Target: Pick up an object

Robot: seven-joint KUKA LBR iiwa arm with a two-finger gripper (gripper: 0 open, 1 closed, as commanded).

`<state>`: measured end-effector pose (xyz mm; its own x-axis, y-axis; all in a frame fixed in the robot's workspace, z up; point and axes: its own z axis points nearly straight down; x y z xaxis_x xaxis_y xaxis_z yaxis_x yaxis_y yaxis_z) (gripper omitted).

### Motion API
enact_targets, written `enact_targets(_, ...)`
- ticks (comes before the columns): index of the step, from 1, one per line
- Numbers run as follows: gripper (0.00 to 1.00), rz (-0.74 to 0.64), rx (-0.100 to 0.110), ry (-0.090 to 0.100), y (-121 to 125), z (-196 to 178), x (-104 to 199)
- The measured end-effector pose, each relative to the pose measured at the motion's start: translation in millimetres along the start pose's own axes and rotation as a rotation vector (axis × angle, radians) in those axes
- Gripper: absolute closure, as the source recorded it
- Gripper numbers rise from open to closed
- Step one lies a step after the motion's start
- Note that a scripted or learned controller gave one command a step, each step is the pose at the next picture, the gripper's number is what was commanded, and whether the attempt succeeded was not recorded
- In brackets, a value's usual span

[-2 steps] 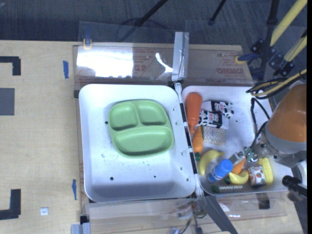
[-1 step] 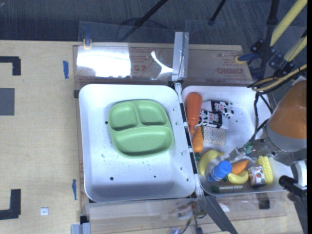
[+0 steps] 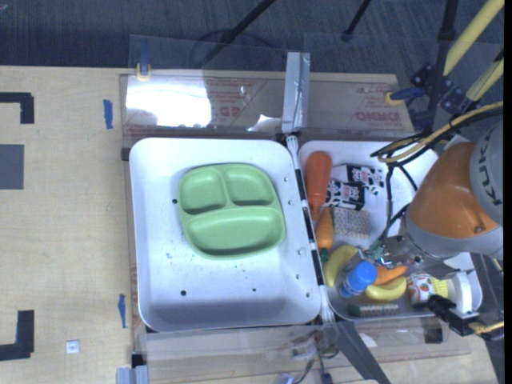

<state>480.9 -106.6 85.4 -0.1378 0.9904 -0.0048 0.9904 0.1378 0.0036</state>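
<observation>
The right bin [image 3: 362, 152] holds a pile of toys. A long orange carrot [image 3: 318, 174] lies along its left wall, with a smaller orange piece [image 3: 325, 229] below it. A black-and-white patterned box [image 3: 350, 187] and a grey speckled pad [image 3: 352, 222] sit in the middle. Near the front lie a yellow banana [image 3: 339, 260], a blue-capped item [image 3: 358, 278], a small orange carrot [image 3: 390, 275], another yellow piece [image 3: 386, 291] and a white and yellow bottle [image 3: 445, 290]. My gripper [image 3: 386, 255] is low in this bin, just above the small carrot and right of the banana.
The left bin [image 3: 156, 238] bears a green divided plate [image 3: 230, 210]. The grey arm with its orange band [image 3: 456, 194] covers the right bin's right side, with cables looping above it. A clear wall stands behind both bins. Tripod legs are beyond the bench.
</observation>
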Motion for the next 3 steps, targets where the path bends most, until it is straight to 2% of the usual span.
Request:
enact_targets(1, 1.00, 0.005, -0.003, -0.001, 2, -7, -1)
enact_targets(2, 1.00, 0.157, 0.007, 0.003, 85, -39, -21)
enact_targets(3, 0.00, 0.157, 0.008, 0.003, 85, -39, -21)
